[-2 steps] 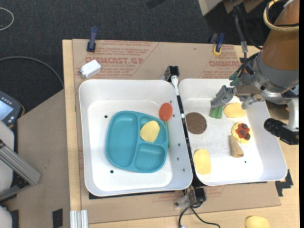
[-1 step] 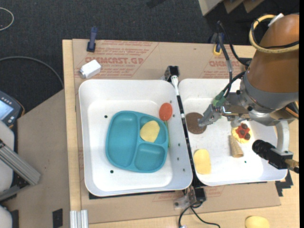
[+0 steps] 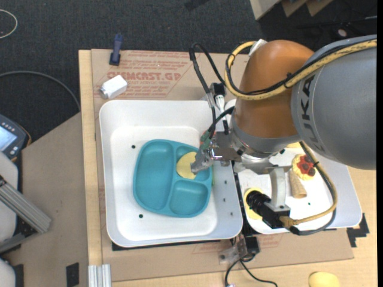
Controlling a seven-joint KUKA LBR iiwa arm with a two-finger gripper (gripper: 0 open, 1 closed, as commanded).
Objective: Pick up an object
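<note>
Divided plastic plate (image 3: 158,184): solid teal-blue, no pattern. Round flat piece (image 3: 185,167) on it: pale yellow. Shallow plastic bins, left bin (image 3: 116,154) & right bin (image 3: 344,190): plain white w/ a few small dark dots. Cardboard-topped counter (image 3: 88,160): brown, red printed lettering nr the top. Small block (image 3: 114,87): white. Small clip (image 3: 116,49): dark blue. Stubby cylinder (image 3: 297,185): tan; bit (image 3: 306,166) beside it: red-orange. Robot arm (image 3: 347,100): grey, w/ orange band (image 3: 269,82). Floor (image 3: 48,28): dark grey.

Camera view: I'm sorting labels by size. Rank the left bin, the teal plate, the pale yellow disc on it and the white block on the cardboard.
1. left bin
2. teal plate
3. pale yellow disc and white block: alike in look; the gripper covers part of the disc, so no ranking.
</note>
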